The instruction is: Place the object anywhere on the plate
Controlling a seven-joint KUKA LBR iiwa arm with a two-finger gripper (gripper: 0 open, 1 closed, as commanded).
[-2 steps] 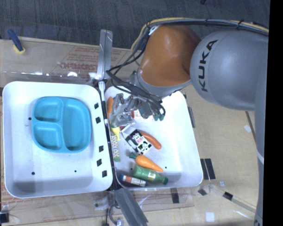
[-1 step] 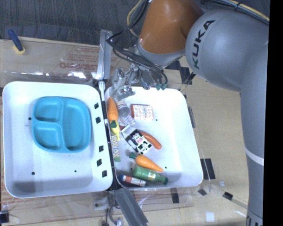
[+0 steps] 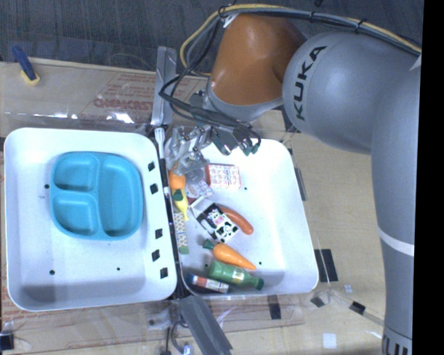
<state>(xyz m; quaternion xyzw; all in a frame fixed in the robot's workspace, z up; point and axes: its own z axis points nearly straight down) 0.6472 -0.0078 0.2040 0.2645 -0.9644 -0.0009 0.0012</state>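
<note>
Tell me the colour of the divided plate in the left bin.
Light blue: the three-compartment plastic plate, shown clearly in the camera view.

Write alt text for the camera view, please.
The gripper hangs low over the right bin's upper left corner, above toy food including a carrot and a green bottle. The blue plate sits in the left bin.

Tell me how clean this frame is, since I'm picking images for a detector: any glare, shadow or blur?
Camera view: even overhead light; mild sheen on the orange band and grey arm; soft shadow inside the left bin along its near wall; blue plate sharp; small toys in the right bin slightly soft; end effector cluttered by cables.
</note>
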